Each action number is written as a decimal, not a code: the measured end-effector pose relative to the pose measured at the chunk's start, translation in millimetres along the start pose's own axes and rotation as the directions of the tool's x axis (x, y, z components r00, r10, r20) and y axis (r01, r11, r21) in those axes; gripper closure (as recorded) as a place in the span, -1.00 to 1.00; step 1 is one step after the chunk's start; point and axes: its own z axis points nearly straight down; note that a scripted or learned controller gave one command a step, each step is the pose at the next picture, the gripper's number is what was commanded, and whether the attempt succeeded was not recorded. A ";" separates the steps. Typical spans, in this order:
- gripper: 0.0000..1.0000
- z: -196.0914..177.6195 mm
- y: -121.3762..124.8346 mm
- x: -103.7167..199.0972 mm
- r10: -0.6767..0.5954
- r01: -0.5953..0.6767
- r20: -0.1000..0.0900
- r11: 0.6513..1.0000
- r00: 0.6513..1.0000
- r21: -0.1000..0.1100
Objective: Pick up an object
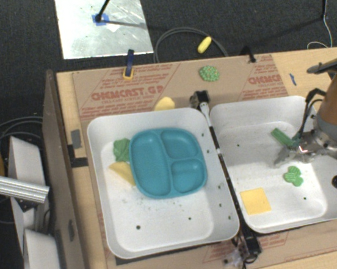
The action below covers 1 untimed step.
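Gripper [289, 153] low in right bin [258, 116], near a dark green strip [282, 137], possibly touching it. Green knobbly piece [293, 176] just beside, yellow square [255, 200] nearer front. Left bin [164, 239] holds teal divided plate [168, 162] with a green piece [121, 148] and a yellow piece [122, 171] at its left edge.

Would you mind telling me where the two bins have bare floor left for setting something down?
Left bin: a wide bare strip along the near edge, below the blue divided plate. Right bin: bare floor at its far-left corner, above the yellow square. It is crowded around the gripper, with the green stick and green cluster close by.
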 end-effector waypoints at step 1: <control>-1.00 0.3 -41.2 2.3 -0.001 0.001 0.000 1.000 1.000 -0.002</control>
